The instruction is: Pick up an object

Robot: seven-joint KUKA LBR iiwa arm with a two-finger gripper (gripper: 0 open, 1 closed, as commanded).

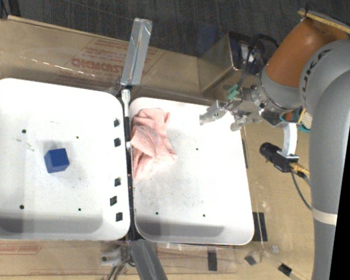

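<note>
From where I stand the claw [222, 119] hangs at the end of the grey arm [324, 125], whose orange band [296, 48] shows just behind it. It sits over the far corner of the right bin [202, 186], on the side the arm reaches in from. Its two fingers [208, 115] stand well apart, a wide spread, with bare white bin floor showing between them. I cannot tell how high above that floor it hovers. The pink cloth [151, 140] lies in the same bin, off to the side of the claw away from the arm and a little nearer to me. It is crumpled in a heap against the wall that this bin shares with its neighbour, and it is clear of the fingers, not touching them. Much farther out from the claw in that direction, past the cloth and the shared wall, a small blue cube [57, 160] sits alone on the floor of the left bin [23, 208], well apart from the cloth. A row of small black clips [117, 183] runs along the seam between the bins. Beyond the far end of that seam, level with the arm's wrist, a grey metal bar [136, 52] lies across a sheet of brown cardboard [64, 56]. The tan desk [282, 206] shows below the arm, beside the right bin.
</note>
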